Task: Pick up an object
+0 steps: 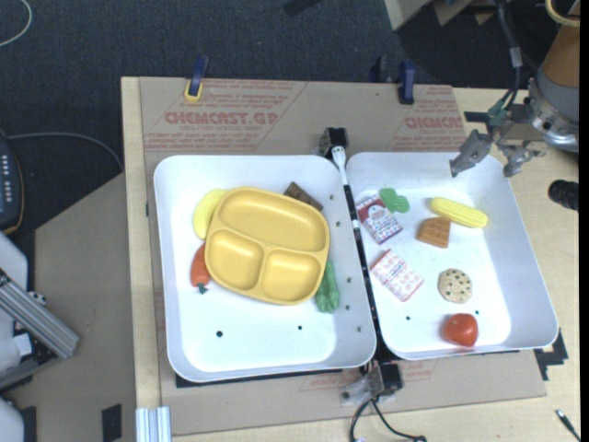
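My gripper (490, 157) hangs over the far right corner of the right bin (525, 274), fingers spread and open, nothing between them. Below it in that bin lie a yellow corn cob (459, 212), an orange wedge (435, 232), a round cookie (454, 284), a red tomato (460, 329), two red-and-white packets (376, 219) (397, 275) and a small green piece (395, 199). The corn cob is the nearest object, a little in front and left of the fingers.
The left bin (184, 320) holds a yellow divided tray (267, 245), resting on a yellow piece (206, 212), a red-orange pepper (200, 269), a green item (328, 291) and a brown piece (301, 194). Clamps (195, 79) (406, 79) stand on the cardboard's far edge.
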You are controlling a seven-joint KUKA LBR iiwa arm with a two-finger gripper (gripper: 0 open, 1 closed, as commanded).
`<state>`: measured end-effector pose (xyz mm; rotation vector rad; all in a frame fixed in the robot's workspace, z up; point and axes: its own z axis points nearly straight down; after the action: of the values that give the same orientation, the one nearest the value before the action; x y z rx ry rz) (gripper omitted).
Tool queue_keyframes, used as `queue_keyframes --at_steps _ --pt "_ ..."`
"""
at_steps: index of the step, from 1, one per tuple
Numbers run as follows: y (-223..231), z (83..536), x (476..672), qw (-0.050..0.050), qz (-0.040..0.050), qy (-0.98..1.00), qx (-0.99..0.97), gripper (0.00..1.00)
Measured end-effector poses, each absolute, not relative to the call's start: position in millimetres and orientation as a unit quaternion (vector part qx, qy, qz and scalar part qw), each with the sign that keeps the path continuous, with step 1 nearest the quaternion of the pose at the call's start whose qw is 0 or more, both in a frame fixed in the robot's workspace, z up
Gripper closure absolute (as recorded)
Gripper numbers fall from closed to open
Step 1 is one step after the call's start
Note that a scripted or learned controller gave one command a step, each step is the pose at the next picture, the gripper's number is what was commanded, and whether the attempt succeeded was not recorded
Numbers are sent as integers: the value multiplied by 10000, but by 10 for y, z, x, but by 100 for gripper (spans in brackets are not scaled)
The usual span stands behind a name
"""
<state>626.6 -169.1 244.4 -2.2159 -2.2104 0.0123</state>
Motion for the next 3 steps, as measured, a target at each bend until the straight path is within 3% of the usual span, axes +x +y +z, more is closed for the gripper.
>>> queue_keyframes --at_steps 1,3 --pt "-1687 2527 6291 0 0 -7072 -7070 0" --pt "-1656 1529 6369 16 12 -7072 -7070 0"
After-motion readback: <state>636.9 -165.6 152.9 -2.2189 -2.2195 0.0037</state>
